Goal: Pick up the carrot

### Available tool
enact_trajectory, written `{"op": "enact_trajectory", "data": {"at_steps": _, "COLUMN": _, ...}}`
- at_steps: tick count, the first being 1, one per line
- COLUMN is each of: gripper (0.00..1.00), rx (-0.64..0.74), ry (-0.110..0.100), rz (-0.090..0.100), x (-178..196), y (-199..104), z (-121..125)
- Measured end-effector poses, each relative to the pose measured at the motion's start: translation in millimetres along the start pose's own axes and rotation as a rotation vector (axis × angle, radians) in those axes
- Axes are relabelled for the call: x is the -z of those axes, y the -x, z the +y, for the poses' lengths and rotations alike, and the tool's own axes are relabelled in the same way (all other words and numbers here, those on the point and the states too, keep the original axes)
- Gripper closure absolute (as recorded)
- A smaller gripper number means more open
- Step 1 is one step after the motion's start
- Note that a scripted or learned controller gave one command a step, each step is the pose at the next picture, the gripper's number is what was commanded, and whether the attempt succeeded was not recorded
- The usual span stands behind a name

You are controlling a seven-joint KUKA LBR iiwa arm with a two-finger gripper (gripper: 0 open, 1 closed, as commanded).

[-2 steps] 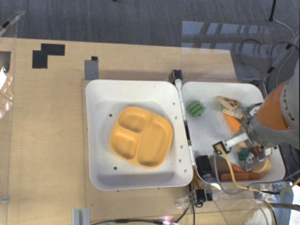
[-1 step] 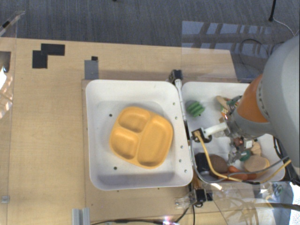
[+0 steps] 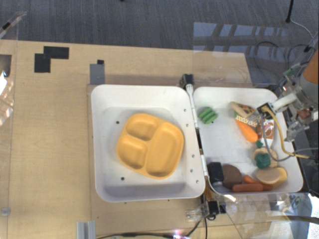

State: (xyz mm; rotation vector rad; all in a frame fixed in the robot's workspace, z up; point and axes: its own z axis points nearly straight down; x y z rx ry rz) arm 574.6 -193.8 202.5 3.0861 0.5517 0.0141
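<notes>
We start at the left, where the pale wooden counter point(image 3: 50, 143) carries a few black patches point(image 3: 50, 58) toward its far edge. A small grey block point(image 3: 97, 73) sits just beyond the left bin point(image 3: 99, 133). That shallow white bin holds a yellow plate point(image 3: 149, 146) with three compartments, lying flat near the middle and turned a little askew. A narrow rail point(image 3: 195, 118) runs between the two bins, which sit edge to edge.

Moving into the right bin point(image 3: 219, 143), we first meet a green ridged piece point(image 3: 208, 115) near the far left side, well apart from the rest. At the near left corner sits a black block point(image 3: 215, 172), with a brown rounded lump point(image 3: 232, 175) just beside it. A red sausage point(image 3: 247, 187) lies along the near wall, touching the lump.

The carrot point(image 3: 246, 131) lies flat in the right half of this bin. It is orange and slants from far left to near right, with a green bit at its near end. A tan waffle-like piece point(image 3: 241, 109) rests just beyond the carrot's far end. The end effector point(image 3: 255, 117) hangs close over that same end; we cannot tell how far open it is, nor whether it has hold of anything.

Further right lie a red and white item point(image 3: 268, 129), a teal piece with a pale top point(image 3: 262, 158) and a pale bread-like slice point(image 3: 272, 176) toward the near right corner. The arm point(image 3: 311, 73) comes in at the right edge
</notes>
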Motion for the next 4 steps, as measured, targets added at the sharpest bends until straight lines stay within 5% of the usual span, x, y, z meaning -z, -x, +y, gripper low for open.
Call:
{"op": "enact_trajectory", "data": {"at_steps": 1, "gripper": 0.00, "rx": 0.180, "ry": 0.013, "rz": 0.017, "x": -89.6, "y": 13.9, "z": -27.3}}
{"op": "enact_trajectory", "data": {"at_steps": 2, "gripper": 0.00, "rx": 0.269, "ry": 0.004, "rz": 0.002, "x": -109.6, "y": -9.3, "z": -69.3}}
{"op": "enact_trajectory", "data": {"at_steps": 3, "gripper": 1.00, "rx": 0.271, "ry": 0.004, "rz": 0.004, "x": -98.8, "y": -10.5, "z": -69.0}}
{"op": "enact_trajectory", "data": {"at_steps": 4, "gripper": 0.00, "rx": 0.270, "ry": 0.003, "rz": 0.004, "x": -99.2, "y": -10.4, "z": -69.2}}
